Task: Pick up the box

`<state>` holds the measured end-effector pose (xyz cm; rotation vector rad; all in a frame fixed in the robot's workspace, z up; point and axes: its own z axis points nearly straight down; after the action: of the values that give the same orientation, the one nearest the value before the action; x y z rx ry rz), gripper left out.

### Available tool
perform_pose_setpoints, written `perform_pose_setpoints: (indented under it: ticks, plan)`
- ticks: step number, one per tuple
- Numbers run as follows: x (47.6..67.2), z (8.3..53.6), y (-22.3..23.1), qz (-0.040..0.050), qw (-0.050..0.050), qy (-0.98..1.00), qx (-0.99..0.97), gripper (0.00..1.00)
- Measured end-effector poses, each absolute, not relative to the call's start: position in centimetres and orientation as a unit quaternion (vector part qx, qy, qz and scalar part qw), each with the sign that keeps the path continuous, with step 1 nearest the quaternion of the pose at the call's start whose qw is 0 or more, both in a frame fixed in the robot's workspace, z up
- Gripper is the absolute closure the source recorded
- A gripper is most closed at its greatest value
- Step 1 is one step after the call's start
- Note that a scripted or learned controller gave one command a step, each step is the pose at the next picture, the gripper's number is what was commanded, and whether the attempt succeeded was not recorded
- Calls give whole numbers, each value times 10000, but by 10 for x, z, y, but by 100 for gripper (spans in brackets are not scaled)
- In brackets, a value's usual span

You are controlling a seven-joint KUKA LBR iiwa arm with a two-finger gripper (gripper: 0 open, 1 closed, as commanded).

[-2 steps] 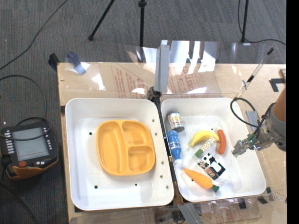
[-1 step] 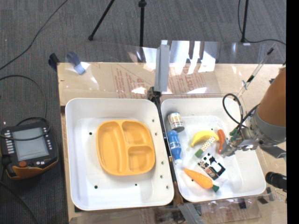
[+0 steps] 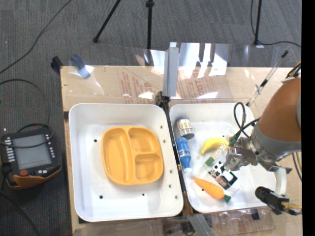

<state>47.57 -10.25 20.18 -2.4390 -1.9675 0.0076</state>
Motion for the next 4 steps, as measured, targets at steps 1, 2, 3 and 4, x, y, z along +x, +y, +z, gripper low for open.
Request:
perform_pose_setpoints:
  ticks: [1, 2, 3, 4]
  plan:
    - [476, 229, -60, 35, 23, -4744, -8803, 100]
    - [474, 184, 51, 50, 27, -4702, -8825, 100]
    - [518, 274, 84, 38, 5, -4100, -9121, 100]
    - [498, 245, 108, 53, 8, -4066, -9136, 100]
